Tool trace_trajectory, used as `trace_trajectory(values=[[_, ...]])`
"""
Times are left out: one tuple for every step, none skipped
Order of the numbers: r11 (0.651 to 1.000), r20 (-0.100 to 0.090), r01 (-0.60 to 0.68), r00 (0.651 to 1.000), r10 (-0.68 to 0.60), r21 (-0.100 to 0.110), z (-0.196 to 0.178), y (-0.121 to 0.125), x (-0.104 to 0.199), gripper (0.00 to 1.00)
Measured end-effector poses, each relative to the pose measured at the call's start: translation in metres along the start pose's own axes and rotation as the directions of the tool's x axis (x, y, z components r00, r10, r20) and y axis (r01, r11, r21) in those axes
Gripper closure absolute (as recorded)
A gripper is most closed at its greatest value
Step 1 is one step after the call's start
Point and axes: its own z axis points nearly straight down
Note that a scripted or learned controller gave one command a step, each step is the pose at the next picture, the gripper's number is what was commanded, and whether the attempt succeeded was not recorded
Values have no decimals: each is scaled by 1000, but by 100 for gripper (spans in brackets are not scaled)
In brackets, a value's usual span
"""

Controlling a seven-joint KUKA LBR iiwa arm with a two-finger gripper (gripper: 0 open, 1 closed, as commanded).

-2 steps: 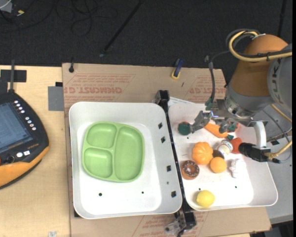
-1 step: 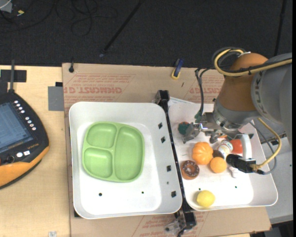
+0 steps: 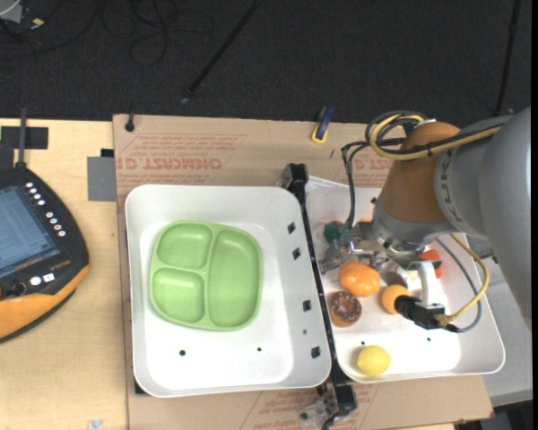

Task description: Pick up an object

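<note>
My grey two-finger gripper (image 3: 377, 256) hangs over the right white bin's (image 3: 484, 352) middle, grip state indiscernible; round orange plastic fruit (image 3: 360, 280) unlifted, pick outstanding.

Glossy green plastic plate (image 3: 206, 274) in a smooth white plastic bin (image 3: 161, 356); the desk (image 3: 63, 150) looks like matt wood (cardboard sheet (image 3: 206, 155) on top).

The left bin (image 3: 161, 365) has open floor along its near edge and right side, while the green divided plate (image 3: 206, 274) takes up its middle. In the right bin (image 3: 484, 352), the arm (image 3: 430, 195) overhangs the far half, crowding the orange fruit (image 3: 360, 280), brown doughnut (image 3: 345, 306) and teal piece (image 3: 337, 233). The yellow ball (image 3: 372, 359) lies apart near the front wall, with bare floor to its right.
</note>
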Motion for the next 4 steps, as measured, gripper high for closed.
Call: trace_trajectory(values=[[1000,0,-6,1000,6,-1,-13,0,-2,100],[1000,1,-3,1000,3,-8,-74,-5,0,100],[1000,2,-1,1000,1,-10,-126,4,-6,100],[1000,1,-2,1000,2,-7,-138,4,-8,100]])
